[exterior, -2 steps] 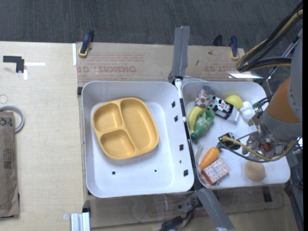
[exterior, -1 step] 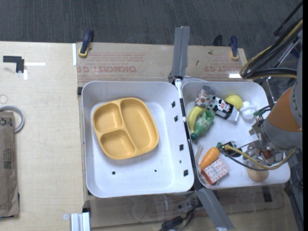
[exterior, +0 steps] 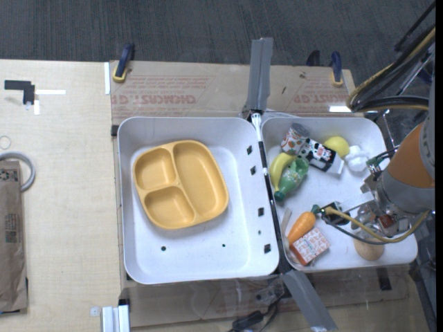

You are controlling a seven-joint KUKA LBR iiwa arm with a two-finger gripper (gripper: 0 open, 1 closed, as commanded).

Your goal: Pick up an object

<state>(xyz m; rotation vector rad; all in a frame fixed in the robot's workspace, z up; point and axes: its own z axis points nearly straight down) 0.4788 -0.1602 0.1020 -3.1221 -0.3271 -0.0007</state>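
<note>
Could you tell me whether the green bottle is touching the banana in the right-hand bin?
Touching. The camera view shows the green bottle lying against the banana, with no gap between them.

— What lies around the two bins?

— A pale wooden bench top (exterior: 55,185) fills the left of the frame. At its upper left sits a small black block (exterior: 19,87) with white tape beside it. At the far left edge lies a brown paper bag (exterior: 10,241), with a grey ring (exterior: 26,170) just above it.

— And behind the bins?

— A sheet of brown cardboard with red printing (exterior: 208,92) runs along the top, held by a blue and yellow clamp (exterior: 124,61) at its upper left and another clamp (exterior: 336,68) at its upper right. Dark carpet (exterior: 208,12) covers the top of the frame.
</note>
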